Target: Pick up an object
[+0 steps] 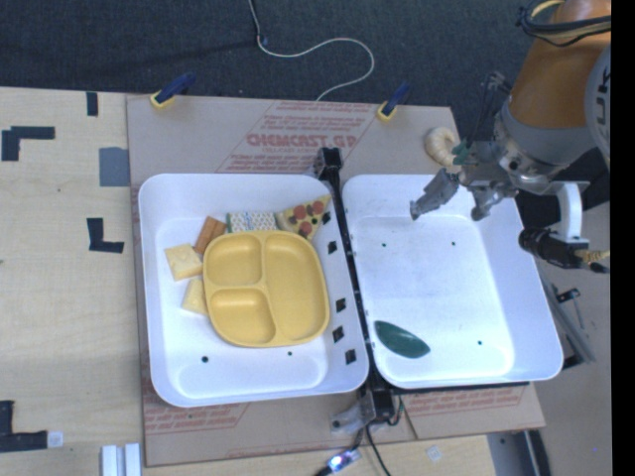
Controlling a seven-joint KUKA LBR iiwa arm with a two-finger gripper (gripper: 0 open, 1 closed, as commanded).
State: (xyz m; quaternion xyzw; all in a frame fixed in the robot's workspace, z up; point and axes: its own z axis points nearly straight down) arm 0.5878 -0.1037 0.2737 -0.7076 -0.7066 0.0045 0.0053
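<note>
While the gripper (454, 204) hangs released over the right bin (496, 266) | dark green leaf-like piece (401, 340) lies near front wall | likely light, thin, floppy | pinch across its middle.

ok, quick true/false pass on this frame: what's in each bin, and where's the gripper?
1. The yellow divided plate lies in the left bin. True.
2. The dark green object lies in the left bin. False: it lies in the right bin, near its front edge.
3. The gripper is over the right bin's far end. True.
4. The gripper holds the green object. False: they are well apart.
5. The yellow plate is stacked on the green object. False: different bins.
</note>
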